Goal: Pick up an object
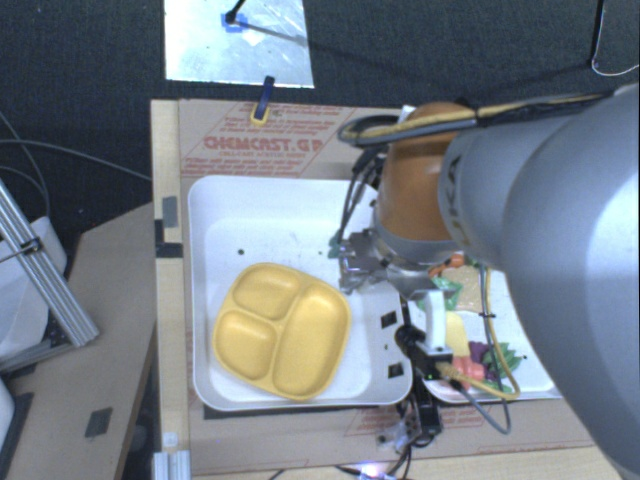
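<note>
Gripper low over left bin, by its right side; how far open can't tell, nothing visibly held. Yellow 3-compartment tray lies flat in left bin, just beside gripper. Right bin has small colourful items, mostly hidden by arm. Cardboard under bins reads "CHEMCAST".

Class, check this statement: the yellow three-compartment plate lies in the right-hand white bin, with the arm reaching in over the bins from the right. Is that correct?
Not quite. The camera view shows the yellow three-compartment plate lying in the left-hand white bin, not the right-hand one. The rest holds: the arm reaches in over the bins from the right.
</note>
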### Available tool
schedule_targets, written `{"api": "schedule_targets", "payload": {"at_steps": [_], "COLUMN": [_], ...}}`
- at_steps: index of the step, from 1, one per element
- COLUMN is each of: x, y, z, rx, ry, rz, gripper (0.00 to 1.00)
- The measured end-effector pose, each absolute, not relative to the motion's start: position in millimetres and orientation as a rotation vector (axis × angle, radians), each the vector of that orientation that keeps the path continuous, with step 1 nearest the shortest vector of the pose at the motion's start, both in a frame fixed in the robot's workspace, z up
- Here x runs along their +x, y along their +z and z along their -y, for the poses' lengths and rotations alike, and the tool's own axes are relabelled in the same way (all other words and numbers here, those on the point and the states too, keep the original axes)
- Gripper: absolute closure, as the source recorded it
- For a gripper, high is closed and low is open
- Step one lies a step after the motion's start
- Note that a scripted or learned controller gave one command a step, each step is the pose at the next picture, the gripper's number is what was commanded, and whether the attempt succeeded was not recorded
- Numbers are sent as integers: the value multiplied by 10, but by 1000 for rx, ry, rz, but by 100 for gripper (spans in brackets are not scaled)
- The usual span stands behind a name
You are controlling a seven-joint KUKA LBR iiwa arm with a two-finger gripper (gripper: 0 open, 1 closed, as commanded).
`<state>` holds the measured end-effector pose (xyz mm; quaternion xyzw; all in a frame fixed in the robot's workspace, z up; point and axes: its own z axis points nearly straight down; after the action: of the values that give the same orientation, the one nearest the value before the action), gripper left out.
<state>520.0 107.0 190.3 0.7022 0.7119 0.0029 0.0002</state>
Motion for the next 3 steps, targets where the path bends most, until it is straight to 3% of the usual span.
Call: {"api": "schedule_targets", "payload": {"at_steps": [1, 2, 3], "x": [5521, 4829, 4878], "y": [4168, 3140, 4650], "z": [-1120, -460, -173], "rx": [2206, 2232, 2210], "ry": [29, -13, 24], "rz": [-2221, -2219, -2214], "gripper": [100, 100, 100]}}
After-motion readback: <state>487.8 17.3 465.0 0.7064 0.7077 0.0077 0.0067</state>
